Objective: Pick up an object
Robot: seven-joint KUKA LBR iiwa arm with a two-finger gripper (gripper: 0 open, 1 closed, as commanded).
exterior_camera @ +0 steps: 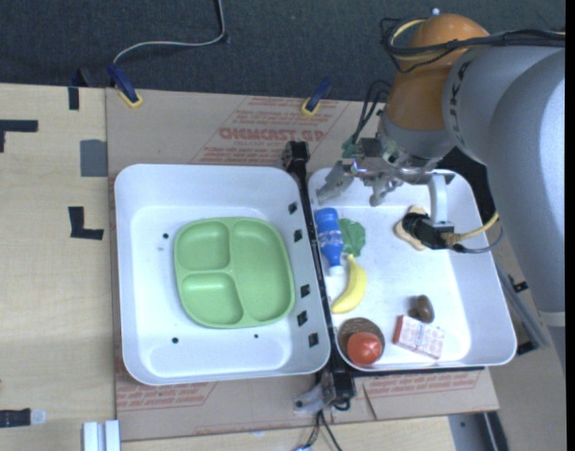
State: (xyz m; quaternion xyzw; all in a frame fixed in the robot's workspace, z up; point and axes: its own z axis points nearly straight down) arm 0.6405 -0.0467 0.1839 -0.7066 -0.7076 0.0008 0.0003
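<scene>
So the arm (499, 92) comes in from the right and hangs over the far end of the right bin (489, 332), orange band up top, wrist pointing down. The gripper (361, 184) sits just above the bin's back wall, near the divider between the two bins. Its two fingers (330, 182) look spread apart with nothing between them, though the angle is a bit messy there with cables and brackets in the way, so that's more of a best read than a sure thing.

All the pickable stuff is in the right bin. A blue bottle (327, 234) lies along the left wall, just below the gripper, with a green leafy thing (352, 237) touching its right side. A banana (350, 287) sits right below those. At the near end there's a red tomato (365, 348) resting in a small brown bowl (359, 329), a red and white packet (419, 336) beside it, and a small dark brown lump (420, 307) just above the packet.

The left bin (142, 252) holds a green divided plate (235, 272), lying flat in the middle.
</scene>
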